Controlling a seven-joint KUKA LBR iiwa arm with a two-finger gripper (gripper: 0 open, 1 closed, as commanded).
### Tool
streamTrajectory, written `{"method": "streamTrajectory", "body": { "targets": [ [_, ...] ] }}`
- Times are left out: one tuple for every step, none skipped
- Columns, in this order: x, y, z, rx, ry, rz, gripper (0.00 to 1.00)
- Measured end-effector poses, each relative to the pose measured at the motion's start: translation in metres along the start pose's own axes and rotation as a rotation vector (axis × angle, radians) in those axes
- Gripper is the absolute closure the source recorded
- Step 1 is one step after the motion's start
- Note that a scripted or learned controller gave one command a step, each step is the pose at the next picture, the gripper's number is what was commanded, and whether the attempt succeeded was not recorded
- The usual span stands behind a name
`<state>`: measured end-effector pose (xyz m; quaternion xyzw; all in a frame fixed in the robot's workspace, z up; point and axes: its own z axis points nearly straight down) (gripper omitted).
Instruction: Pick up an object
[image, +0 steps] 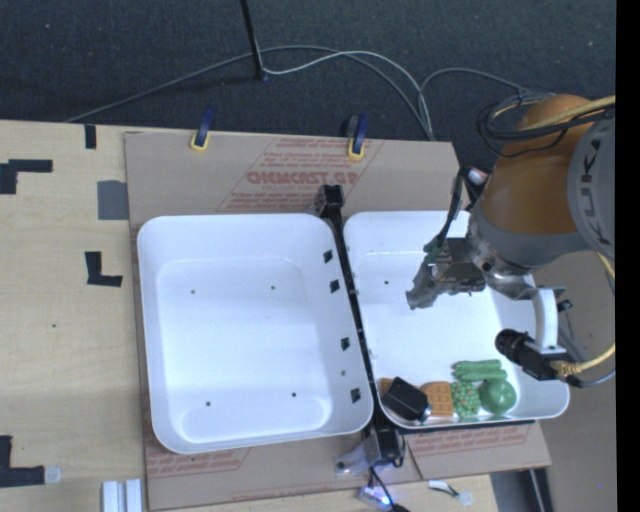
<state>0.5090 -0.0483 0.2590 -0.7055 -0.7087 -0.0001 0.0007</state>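
Dark carpet is bordering the worktop (60, 300), which is carrying two bins. In the right bin (390, 250), the arm (540, 200) is hovering at center; whether its jaws are open, I cannot tell. Toys (470, 392) are lying at 5 o'clock, not yet picked.

A sheet of cardboard (300, 180) with red lettering is laid on the table (60, 320). Its far edge is held by two clamps (203, 131) with yellow tips. Black tape marks (97, 270) are seen on the table left of the cardboard. Beyond the cardboard, cables (330, 60) are strewn across dark carpet (120, 50).
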Motion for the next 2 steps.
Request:
{"method": "streamTrajectory", "body": {
  "targets": [
    [0.052, 0.008, 0.0, 0.0, 0.0, 0.0, 1.0],
    [0.106, 0.015, 0.006, 0.0, 0.0, 0.0, 1.0]
  ]
}}
